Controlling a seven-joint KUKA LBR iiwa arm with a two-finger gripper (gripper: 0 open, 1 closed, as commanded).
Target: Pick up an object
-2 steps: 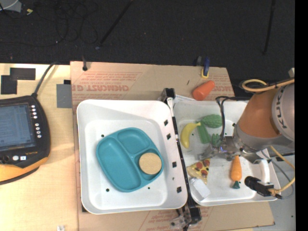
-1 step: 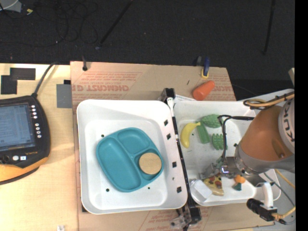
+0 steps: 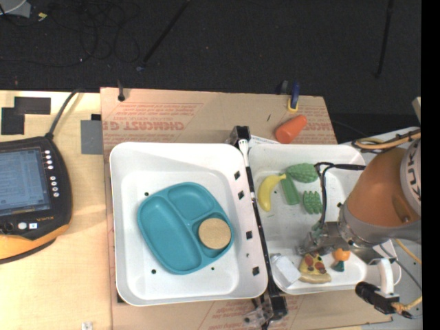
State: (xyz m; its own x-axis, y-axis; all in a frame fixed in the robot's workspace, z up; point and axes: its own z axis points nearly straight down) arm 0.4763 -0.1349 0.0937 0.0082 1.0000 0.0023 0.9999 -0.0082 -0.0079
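My gripper (image 3: 315,241) reaches down into the right bin (image 3: 275,158) from the right, under the arm's orange band (image 3: 378,194). It hovers just above a toy pizza slice (image 3: 315,269) near the bin's front wall. A small orange piece (image 3: 340,255) lies right beside it, and a white piece (image 3: 284,267) lies to its left. Farther back in the same bin are a yellow banana (image 3: 268,191) and three green toy vegetables (image 3: 301,172) (image 3: 290,192) (image 3: 313,202). I see nothing held.
The left bin (image 3: 130,177) holds a teal divided plate (image 3: 165,232) with a round tan disc (image 3: 214,233) in it. An orange carrot (image 3: 291,129) lies on the cardboard behind the bins. A control pendant (image 3: 27,188) sits at the far left.
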